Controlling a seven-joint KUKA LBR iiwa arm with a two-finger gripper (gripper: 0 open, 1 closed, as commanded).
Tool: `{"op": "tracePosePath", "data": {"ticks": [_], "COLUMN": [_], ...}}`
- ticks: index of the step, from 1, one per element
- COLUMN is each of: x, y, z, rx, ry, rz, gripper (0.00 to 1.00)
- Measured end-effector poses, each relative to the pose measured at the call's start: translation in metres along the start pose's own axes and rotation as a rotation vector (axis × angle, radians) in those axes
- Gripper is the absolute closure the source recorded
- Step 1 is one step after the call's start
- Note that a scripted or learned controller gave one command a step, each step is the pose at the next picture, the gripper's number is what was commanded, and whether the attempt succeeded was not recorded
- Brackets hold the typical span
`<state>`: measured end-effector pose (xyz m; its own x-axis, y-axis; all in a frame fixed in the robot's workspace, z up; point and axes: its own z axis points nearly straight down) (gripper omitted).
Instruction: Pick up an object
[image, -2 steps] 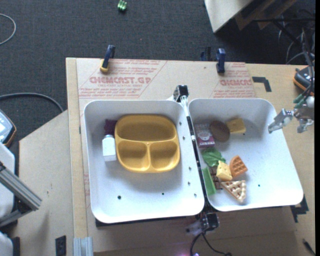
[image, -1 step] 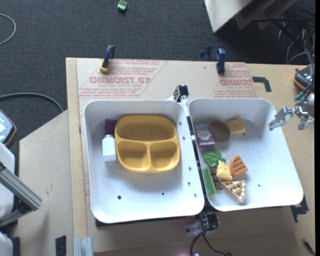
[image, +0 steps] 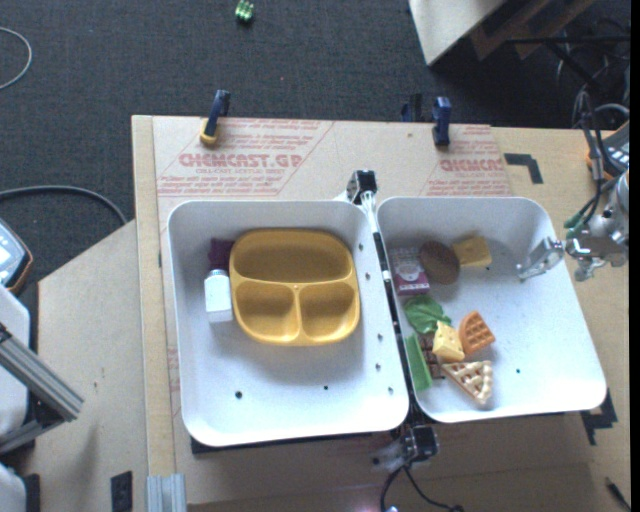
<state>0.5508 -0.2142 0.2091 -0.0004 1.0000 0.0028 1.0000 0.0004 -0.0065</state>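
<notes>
The right bin (image: 560, 330) holds several toy foods. A brown round piece (image: 438, 262) and a yellow block (image: 471, 250) lie near its back. A pink packet (image: 408, 270) and a green leaf (image: 425, 313) sit by its left wall. Toward the front are an orange waffle (image: 476, 332), a yellow wedge (image: 448, 343), a tan triangular waffle (image: 472, 380) and a green stick (image: 417, 362). My gripper (image: 541, 260) hangs over the bin's back right corner, right of the yellow block and apart from it. Nothing shows in its grasp.
The left bin (image: 190, 350) holds a yellow divided plate (image: 295, 285), a small white bottle (image: 218, 296) and a dark maroon item (image: 221, 250). Clamps (image: 212, 118) (image: 440, 120) stand at the board's back edge. Bare bin floor lies below the gripper.
</notes>
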Motion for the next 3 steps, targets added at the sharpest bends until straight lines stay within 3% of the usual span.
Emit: {"op": "tracePosePath", "data": {"ticks": [2, 3], "x": [0.006, 0.007], "y": [-0.020, -0.020], "z": [0.113, 0.125], "rx": [0.001, -0.002], "ry": [0.001, 0.000], "rz": [0.001, 0.000], "gripper": [0.00, 0.00]}}
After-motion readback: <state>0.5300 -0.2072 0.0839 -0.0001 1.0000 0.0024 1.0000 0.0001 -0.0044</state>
